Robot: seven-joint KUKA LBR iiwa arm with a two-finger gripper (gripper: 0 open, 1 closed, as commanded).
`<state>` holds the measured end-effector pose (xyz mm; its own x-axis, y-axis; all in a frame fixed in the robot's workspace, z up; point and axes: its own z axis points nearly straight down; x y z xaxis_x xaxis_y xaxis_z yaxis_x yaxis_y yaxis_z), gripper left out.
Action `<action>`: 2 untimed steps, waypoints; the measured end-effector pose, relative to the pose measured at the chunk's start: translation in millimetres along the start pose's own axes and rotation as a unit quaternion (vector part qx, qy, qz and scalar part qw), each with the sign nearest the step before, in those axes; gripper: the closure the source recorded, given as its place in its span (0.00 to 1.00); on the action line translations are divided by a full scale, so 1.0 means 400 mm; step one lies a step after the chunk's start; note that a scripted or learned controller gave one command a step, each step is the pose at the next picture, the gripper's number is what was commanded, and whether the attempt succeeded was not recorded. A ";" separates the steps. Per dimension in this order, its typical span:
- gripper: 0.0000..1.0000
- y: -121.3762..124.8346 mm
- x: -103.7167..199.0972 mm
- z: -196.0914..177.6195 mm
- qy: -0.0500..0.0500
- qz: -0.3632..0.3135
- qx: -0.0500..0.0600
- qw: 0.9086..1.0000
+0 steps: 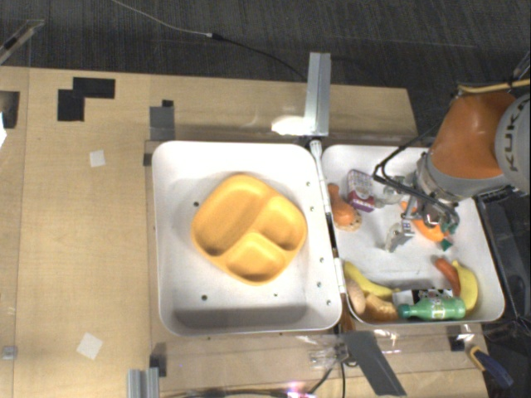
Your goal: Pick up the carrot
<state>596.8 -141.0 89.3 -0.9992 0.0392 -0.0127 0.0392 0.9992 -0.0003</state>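
The carrot (431, 230) is a short orange piece with a green end. It lies in the right bin (489, 247), just under the arm's wrist. My gripper (399, 235) hangs over the bin floor immediately left of the carrot. The grey wrist and its cables cover part of the carrot's upper side. Nothing shows inside the gripper.
In the right bin lie a peach-coloured fruit (342, 212), a clear purple packet (362, 189), a red-orange sausage-like piece (446, 272), bananas (370, 283), a brown lump (377, 307) and a green bottle (432, 308). The left bin (174, 222) holds a yellow divided plate (247, 226).
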 end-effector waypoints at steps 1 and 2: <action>1.00 0.002 -0.008 -0.034 -0.005 -0.003 0.000 1.000; 1.00 0.007 -0.017 -0.067 -0.010 -0.006 0.001 1.000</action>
<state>603.3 -138.6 116.1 -0.9991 0.0266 -0.0325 0.0267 0.9996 -0.0022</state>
